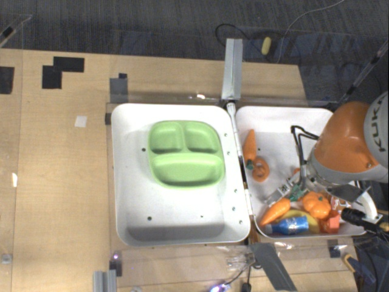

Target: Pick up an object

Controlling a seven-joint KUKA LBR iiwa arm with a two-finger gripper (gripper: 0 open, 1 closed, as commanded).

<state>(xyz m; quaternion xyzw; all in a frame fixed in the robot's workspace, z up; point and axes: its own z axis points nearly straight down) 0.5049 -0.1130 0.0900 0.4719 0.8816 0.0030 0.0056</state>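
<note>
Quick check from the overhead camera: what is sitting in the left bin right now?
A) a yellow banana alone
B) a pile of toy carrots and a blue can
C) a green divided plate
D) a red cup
C: the green divided plate lies alone in the middle of the left bin, while the carrots, such as the one at, and the blue can are piled in the right bin.

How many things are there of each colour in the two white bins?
Green: 1, the divided plate
Orange: 4, two carrots, a round fruit, a small round piece
Blue: 1, a can
Yellow: 1, a banana
Red: 1, a small piece
Total: 8 that I can tell apart
</note>
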